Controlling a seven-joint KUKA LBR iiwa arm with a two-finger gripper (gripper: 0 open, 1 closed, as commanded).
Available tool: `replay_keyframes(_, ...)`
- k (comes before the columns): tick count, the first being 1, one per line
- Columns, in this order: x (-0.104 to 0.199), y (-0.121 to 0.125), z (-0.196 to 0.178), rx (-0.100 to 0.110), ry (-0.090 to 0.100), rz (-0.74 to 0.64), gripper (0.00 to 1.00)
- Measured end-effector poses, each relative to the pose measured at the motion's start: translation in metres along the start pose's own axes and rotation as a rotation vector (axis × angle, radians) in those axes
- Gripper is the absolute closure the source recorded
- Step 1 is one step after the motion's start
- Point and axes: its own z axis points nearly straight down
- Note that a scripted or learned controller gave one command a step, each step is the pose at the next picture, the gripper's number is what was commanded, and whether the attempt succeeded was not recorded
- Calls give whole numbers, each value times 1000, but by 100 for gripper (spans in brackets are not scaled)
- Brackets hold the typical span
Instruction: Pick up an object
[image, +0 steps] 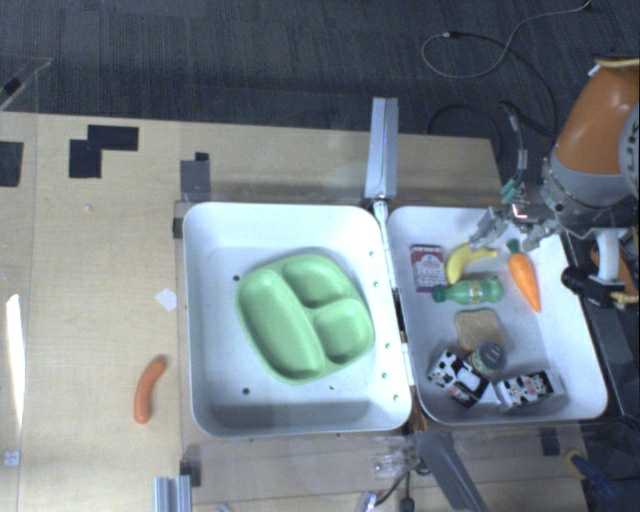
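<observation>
Fingers (490, 226) spread above banana (468, 260) — carrot (525, 281), green bottle (468, 292) crowd close.

Robotics lab: bench (90, 300), twin bins (210, 400), loose cables (500, 45).

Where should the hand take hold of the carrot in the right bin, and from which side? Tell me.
Grip the carrot across its thick upper end, coming straight down from above. It lies flat on the floor of the right bin, tapering toward its tip, with bare floor on both long sides, so the fingers could probably straddle it there. The hand is just above that end.
</observation>
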Motion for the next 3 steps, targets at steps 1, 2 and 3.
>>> replay_keyframes(1, 3, 3, 96, -19, -4, -48, 0)
replay_keyframes(2, 4, 4, 86, -21, -3, -49, 100)
replay_keyframes(3, 106, 47, -23, -6, 0, -146, 100)
